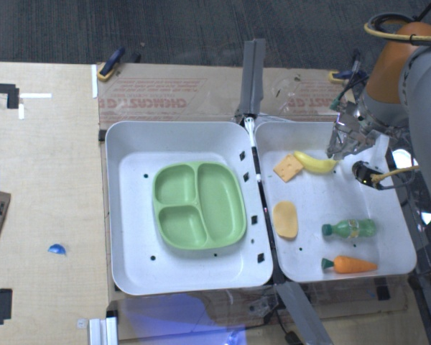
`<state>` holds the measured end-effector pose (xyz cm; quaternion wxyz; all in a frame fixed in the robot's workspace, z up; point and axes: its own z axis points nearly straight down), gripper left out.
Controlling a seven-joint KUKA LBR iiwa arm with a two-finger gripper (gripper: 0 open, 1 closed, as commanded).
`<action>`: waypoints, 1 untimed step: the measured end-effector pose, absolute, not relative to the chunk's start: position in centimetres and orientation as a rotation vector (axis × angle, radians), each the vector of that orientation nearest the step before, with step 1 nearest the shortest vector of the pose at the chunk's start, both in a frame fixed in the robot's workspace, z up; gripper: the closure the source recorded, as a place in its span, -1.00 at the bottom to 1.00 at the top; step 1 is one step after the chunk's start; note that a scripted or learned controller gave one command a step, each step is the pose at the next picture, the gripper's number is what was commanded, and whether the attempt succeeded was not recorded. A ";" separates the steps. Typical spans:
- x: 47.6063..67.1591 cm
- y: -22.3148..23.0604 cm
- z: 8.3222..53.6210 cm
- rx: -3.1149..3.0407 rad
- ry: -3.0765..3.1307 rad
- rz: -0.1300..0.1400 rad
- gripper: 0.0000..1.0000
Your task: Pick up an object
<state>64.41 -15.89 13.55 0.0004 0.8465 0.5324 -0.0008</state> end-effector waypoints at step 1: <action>57.9 -17.4 16.5 2.736 1.547 -0.005 1.00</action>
